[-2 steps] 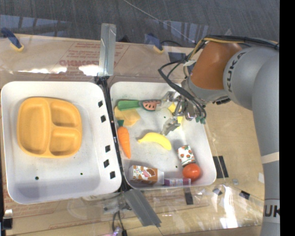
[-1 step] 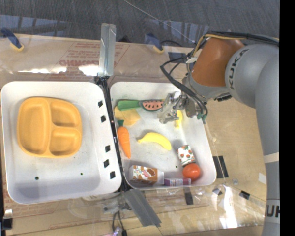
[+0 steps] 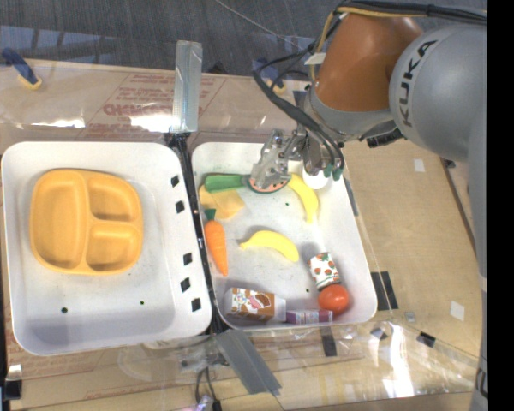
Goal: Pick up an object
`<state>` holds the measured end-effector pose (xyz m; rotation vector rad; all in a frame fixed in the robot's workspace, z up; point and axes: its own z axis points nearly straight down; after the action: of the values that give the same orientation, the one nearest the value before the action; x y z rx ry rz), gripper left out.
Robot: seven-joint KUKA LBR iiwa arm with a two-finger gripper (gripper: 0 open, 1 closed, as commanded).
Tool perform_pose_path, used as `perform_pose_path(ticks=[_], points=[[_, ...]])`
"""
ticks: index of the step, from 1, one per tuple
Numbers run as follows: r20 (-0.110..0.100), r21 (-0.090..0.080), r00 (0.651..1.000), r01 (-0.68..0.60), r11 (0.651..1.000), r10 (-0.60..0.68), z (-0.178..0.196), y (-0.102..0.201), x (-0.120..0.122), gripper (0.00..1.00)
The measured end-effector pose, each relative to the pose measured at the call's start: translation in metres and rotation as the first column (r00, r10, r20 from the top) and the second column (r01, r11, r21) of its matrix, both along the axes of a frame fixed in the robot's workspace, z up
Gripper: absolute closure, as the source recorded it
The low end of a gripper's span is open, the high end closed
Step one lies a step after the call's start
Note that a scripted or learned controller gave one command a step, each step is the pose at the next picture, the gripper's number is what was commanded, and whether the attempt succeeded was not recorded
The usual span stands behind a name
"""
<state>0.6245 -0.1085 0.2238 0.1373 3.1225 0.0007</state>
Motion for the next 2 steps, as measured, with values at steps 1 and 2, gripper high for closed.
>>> perform_pose_path(ticks=[1, 2], points=[[-0.012, -0.003, 0.951, -0.309, 0.951, 0.309, 0.003, -0.101, 0.028, 1.00], [-0.014, 0.002, 0.979, -0.205, 0.979, 0.205, 0.011, -0.012, 0.034, 1.00]])
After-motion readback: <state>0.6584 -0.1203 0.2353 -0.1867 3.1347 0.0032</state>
